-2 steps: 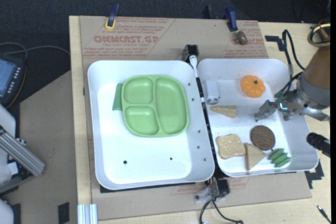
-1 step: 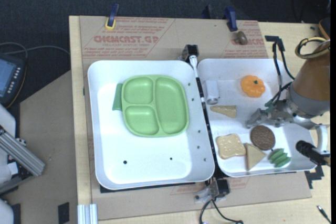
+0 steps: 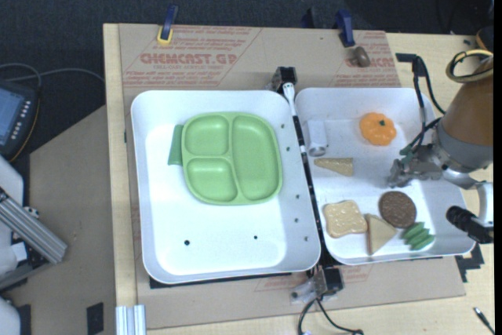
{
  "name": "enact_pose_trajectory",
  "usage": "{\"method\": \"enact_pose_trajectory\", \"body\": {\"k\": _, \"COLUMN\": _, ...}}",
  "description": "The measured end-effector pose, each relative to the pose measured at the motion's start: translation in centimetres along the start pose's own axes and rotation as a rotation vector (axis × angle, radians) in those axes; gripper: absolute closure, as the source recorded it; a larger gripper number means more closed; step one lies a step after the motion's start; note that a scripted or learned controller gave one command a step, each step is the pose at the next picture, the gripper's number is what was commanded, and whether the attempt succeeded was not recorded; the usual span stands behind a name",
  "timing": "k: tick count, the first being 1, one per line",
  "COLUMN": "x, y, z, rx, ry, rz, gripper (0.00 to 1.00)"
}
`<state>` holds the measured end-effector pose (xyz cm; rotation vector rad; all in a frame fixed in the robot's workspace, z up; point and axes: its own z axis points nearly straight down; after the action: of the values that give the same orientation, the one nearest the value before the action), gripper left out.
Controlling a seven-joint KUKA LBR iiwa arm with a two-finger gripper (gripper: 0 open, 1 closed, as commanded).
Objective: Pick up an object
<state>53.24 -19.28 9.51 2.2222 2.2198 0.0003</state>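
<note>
Two shallow white plastic bins sit side by side on the cardboard-covered bench, the left bin (image 3: 157,192) and the right bin (image 3: 345,102) touching along their inner rims. One light green plastic plate with three compartments (image 3: 232,158) lies in the upper middle of the left bin, with a darker green flat edge showing from under its left side. Six loose toy items lie in the right bin: one orange pumpkin-shaped toy (image 3: 378,129) near the far wall, one small grey-white cylinder (image 3: 317,137) close to the left wall, one pale tan wedge of cheese (image 3: 335,165) just below it, one slice of toast with a light crust (image 3: 345,218) toward the near wall, one dark brown round patty (image 3: 398,208) to its right, and one green pea-pod piece (image 3: 420,237) by the near right corner. A second tan wedge (image 3: 379,234) rests between the toast and the green piece, touching the toast. One grey two-finger gripper (image 3: 401,171) hangs low over the right bin, just above the patty and below the pumpkin toy; whether its fingers are wide or narrow I cannot tell, and nothing is seen between them.
</note>
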Motion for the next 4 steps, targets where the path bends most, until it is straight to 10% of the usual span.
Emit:
{"method": "enact_pose_trajectory", "body": {"k": 2, "x": -0.2, "y": 0.5, "z": -10.5, "rx": -0.006, "ry": -0.003, "rz": -0.001, "gripper": 1.00}}
{"method": "enact_pose_trajectory", "body": {"k": 4, "x": 3.5, "y": 3.1, "z": -12.9, "rx": -0.003, "ry": -0.001, "rz": -0.005, "gripper": 1.00}}
